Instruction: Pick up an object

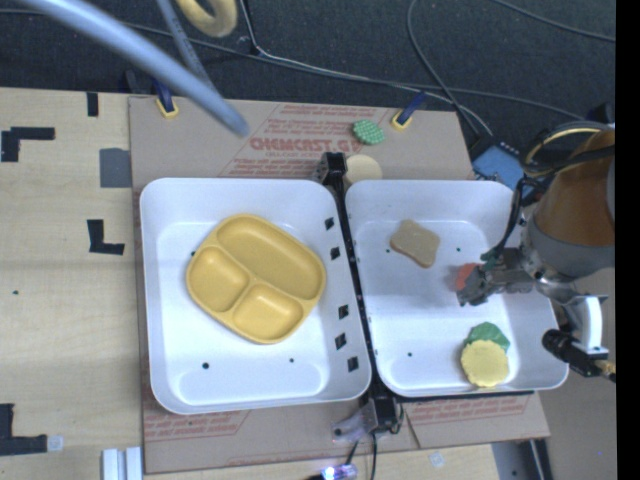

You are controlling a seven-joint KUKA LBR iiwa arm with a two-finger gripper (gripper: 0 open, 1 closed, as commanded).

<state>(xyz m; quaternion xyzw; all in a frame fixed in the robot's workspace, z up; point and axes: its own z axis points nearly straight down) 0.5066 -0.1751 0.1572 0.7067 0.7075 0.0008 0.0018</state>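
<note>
Tabletop [60, 268] carried two white bins. Left bin [170, 368] held yellow divided tray [255, 278], frame center-left. Right bin [440, 373]: tan bread piece [414, 242] at upper middle, yellow disc [486, 364] w/ green piece [489, 334] touching, lower right. Hand [478, 286] at bin's right side, over small red item [464, 275]; grip state unclear, can't tell.

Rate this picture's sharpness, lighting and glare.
Camera view: soft all over, the print on the cardboard sheet barely readable; even lighting with faint shadows under the yellow tray; mild glare on the white bins; the gripper is blurred, the thing beside it only a red smudge.
</note>
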